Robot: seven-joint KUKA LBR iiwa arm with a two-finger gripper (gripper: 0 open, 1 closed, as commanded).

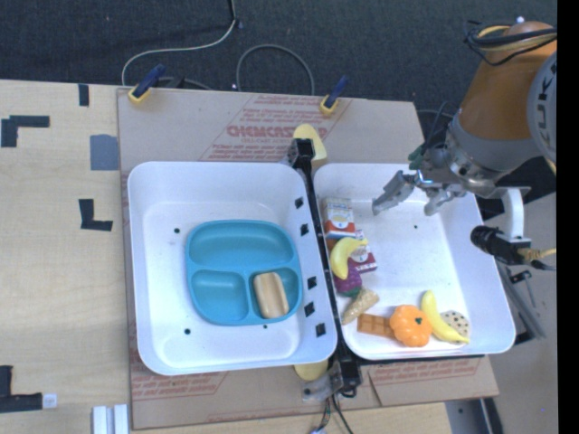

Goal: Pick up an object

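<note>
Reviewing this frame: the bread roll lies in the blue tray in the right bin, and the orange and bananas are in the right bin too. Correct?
Not quite. The camera view shows the bread roll in the blue tray, but that tray sits in the left bin, not the right. The orange and bananas are in the right bin.

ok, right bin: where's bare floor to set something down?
Bare: the right bin floor's upper and middle right, below the hand, running down to the banana. Crowded: along the divider, with the carton and the second banana, and the bottom edge, with the orange and cookie.
</note>
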